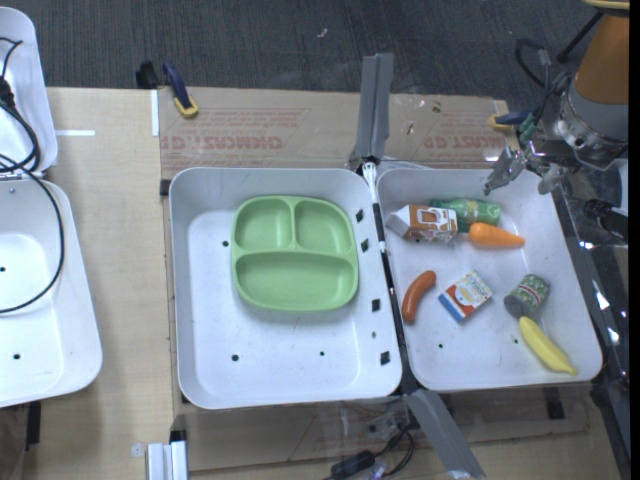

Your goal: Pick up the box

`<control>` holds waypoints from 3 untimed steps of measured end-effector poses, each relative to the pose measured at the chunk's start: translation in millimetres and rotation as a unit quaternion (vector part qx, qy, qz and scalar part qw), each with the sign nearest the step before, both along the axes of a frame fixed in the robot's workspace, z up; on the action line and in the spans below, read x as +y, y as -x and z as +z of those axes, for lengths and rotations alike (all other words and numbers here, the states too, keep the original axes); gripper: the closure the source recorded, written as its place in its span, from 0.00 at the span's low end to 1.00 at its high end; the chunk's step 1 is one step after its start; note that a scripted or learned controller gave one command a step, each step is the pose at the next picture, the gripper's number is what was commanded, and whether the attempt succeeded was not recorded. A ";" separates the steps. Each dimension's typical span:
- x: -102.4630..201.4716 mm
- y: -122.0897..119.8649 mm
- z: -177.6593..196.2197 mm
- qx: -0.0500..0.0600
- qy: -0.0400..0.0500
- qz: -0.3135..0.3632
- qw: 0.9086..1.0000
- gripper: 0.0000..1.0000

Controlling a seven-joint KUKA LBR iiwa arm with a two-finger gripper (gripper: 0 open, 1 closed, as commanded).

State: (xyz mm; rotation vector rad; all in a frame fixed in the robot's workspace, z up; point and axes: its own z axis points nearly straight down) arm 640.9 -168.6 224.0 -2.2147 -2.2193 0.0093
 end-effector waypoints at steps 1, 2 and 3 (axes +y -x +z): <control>43.3 69.9 -131.1 0.000 0.001 -0.095 0.995 0.00; -0.3 85.2 -136.6 0.000 0.000 -0.104 0.995 0.00; 26.2 111.1 -136.7 0.000 0.000 -0.110 0.994 0.00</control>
